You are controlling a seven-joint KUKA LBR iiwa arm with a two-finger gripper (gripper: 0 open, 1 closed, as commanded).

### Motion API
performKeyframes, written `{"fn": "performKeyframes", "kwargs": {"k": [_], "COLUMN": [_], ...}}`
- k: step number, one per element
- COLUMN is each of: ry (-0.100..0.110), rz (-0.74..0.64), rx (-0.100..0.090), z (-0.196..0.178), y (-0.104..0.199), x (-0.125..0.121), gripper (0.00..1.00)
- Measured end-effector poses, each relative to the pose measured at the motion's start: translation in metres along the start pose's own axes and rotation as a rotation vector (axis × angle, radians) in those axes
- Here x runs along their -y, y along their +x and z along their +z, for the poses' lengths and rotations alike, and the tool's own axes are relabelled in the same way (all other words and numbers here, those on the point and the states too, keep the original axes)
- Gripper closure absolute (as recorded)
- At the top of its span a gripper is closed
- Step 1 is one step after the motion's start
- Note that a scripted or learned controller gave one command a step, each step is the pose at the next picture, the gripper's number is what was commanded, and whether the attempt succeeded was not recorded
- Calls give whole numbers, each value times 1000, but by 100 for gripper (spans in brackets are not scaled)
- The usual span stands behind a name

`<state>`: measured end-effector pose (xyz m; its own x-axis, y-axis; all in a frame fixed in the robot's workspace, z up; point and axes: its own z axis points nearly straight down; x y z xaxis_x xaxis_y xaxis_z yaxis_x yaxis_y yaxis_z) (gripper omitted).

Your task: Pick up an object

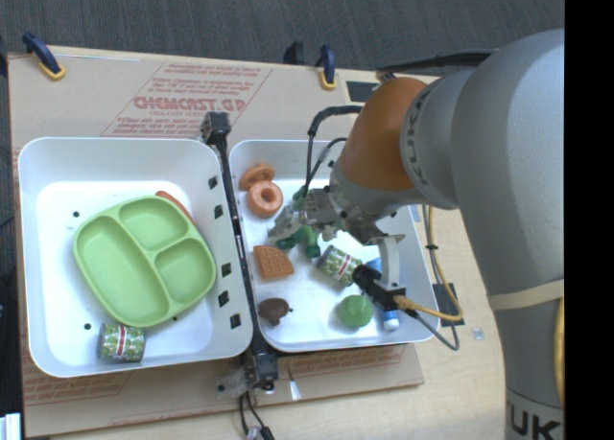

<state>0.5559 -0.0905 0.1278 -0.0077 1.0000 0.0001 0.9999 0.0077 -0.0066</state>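
The gripper (305,222) is low in the right bin (317,333) over a small green object (309,238) right beneath it, its grip too hidden to tell, so I'd say it should settle squarely before lifting, clear of the can (338,265) just alongside.

Bright even overhead light, soft shadows inside the white bins (43,266), mild softness, no glare

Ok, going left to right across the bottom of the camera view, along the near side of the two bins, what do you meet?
Small patterned can in the left bin → dark brown lump → green ball-like toy, both in the right bin. The items higher up, under the arm, overlap too much to order.
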Motion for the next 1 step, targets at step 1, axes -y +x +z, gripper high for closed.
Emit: {"fn": "performKeyframes", "kwargs": {"k": [1], "ry": [-30], "rz": [-5], "rx": [6], "z": [21], "y": [-22], "x": [27], "gripper": [0]}}
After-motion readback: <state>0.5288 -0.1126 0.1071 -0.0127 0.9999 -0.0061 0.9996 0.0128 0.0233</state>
